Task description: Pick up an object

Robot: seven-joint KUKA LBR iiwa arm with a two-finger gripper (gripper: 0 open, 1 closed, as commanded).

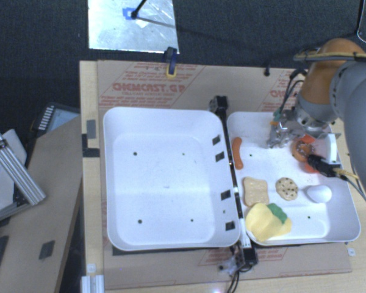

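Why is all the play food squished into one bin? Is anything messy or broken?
Nothing looks broken or spilled. The hot dog, toast, cookie, white egg and yellow piece all lie in the right bin. An orange item sits partly hidden beside the gripper.

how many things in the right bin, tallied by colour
orange-red: 2, hot dog and a partly hidden thing
tan: 2, toast and cookie
white: 1, egg
yellow with green: 1, sponge
total: 6
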